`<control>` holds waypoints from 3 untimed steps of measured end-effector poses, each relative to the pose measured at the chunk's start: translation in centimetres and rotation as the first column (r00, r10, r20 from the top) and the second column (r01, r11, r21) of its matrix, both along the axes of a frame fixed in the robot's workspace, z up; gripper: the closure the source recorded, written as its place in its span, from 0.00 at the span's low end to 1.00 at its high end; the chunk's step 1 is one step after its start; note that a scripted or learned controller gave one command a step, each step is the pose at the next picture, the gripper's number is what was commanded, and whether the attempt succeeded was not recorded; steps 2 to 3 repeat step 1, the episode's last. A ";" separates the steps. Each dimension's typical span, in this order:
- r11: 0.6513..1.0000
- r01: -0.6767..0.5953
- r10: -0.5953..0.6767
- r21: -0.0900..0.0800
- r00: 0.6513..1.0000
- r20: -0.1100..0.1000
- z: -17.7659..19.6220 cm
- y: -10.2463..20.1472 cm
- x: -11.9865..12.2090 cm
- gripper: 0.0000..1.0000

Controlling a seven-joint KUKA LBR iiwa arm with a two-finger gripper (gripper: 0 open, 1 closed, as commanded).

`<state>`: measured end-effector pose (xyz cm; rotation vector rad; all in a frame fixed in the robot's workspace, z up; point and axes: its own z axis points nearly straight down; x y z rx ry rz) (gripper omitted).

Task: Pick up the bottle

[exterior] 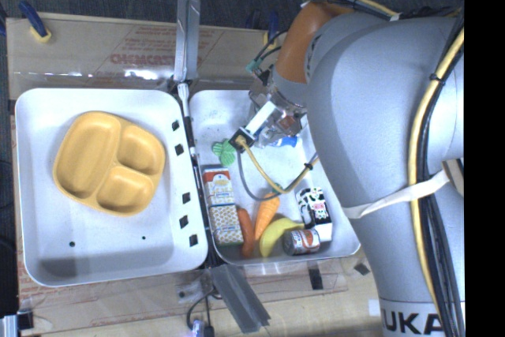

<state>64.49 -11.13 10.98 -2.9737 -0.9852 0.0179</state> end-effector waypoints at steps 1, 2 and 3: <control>0.966 0.257 -0.257 -0.005 0.966 0.007 8.6 5.5 0.2 1.00; 0.966 0.257 -0.257 -0.005 0.966 0.007 8.6 5.5 0.2 1.00; 0.966 0.257 -0.257 -0.005 0.966 0.007 8.6 5.5 0.2 1.00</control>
